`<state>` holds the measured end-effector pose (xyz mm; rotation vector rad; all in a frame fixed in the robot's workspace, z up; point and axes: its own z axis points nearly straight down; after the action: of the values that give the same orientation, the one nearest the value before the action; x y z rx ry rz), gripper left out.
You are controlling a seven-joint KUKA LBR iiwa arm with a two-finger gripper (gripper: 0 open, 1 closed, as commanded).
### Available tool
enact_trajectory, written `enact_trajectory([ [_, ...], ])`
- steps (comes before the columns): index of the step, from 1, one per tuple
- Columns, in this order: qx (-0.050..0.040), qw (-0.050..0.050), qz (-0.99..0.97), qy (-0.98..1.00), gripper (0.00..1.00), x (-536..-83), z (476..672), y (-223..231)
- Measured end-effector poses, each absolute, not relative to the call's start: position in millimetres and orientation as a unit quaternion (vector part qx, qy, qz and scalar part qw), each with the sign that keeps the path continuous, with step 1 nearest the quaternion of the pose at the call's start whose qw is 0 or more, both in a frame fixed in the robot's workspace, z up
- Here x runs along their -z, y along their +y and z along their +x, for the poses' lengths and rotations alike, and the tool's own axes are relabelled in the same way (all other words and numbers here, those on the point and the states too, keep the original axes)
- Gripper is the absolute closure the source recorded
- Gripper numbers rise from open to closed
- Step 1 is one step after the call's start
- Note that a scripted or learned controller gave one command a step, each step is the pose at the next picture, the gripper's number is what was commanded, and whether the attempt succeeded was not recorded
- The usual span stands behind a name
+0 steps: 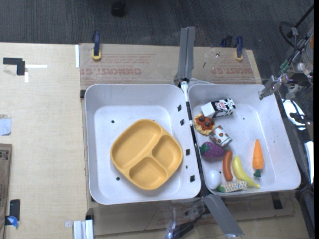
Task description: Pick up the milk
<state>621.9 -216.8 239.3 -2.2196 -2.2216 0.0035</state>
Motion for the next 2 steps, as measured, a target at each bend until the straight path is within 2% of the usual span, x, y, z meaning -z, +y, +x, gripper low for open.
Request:
enact_trajectory([
  [1,-0.0006,-0.001,-0.704,-0.71,0.0,-279,659.8,-179],
  [2,-0.0015,0.001,-0.693,-0.721,0.0,-196,658.9,-124],
])
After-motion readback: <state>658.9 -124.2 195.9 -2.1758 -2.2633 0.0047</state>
